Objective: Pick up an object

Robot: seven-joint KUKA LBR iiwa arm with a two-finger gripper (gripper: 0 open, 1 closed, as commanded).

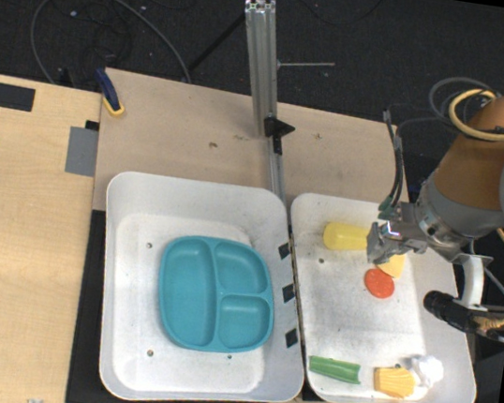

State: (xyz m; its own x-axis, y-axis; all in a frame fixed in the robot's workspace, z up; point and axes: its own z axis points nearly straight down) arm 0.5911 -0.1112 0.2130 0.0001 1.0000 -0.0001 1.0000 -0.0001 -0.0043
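Observation:
The right bin (351, 324) holds several small objects. A yellow cylinder (343, 236) lies near its far left corner. An orange-red round piece (378, 283) sits a little toward the middle. My gripper (382, 249) hangs low between these two, just right of the cylinder and above the round piece. A pale yellow piece (396, 265) peeks out from under the gripper on its right side. Along the near edge lie a green piece (334, 369), a yellow ridged piece (394, 383) and a small white piece (428, 370).
The left bin (140, 189) carries a teal divided plate (217, 293). An upright aluminium post (262, 65) stands behind the gap between the bins. A black-and-white fitting (463, 305) juts in by the right bin's right edge.

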